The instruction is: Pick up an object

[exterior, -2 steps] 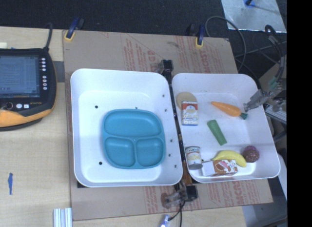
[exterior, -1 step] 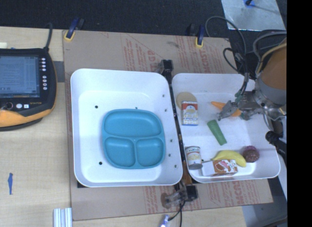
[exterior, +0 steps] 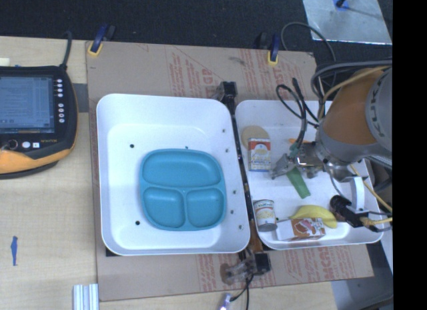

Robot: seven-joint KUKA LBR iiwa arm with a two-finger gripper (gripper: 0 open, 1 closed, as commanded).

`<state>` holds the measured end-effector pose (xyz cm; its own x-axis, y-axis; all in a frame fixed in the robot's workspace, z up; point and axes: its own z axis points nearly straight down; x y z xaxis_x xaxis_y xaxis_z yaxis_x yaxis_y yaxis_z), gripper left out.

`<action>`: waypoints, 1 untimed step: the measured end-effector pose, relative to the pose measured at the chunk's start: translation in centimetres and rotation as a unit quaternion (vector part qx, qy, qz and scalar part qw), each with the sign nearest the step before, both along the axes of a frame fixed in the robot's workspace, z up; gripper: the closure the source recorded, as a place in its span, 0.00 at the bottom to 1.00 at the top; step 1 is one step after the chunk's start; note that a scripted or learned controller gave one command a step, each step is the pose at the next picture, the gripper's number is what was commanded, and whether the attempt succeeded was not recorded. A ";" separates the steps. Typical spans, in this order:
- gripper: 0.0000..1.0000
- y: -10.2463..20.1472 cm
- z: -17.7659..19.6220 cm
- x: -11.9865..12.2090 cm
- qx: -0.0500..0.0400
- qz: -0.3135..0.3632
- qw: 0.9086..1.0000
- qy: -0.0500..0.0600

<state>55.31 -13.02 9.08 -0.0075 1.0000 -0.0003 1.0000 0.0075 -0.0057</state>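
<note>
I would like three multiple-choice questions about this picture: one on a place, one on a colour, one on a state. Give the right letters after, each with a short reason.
1. Where does the blue divided plate lie?
A. in the left bin
B. in the right bin
C. on the bare bench

2. What colour is the stick-shaped object just below the gripper?
A. red
B. green
C. white

3. How does the small can stand at the right bin's left edge?
A. upright
B. crushed flat
C. upside down on the plate

Answers:
1. A, the plate sits in the middle of the left bin.
2. B, it is clearly green.
3. A, its round top faces up and its label is on the side.
</note>
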 end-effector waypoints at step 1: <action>1.00 -0.2 1.1 0.0 -0.001 0.001 1.000 0.000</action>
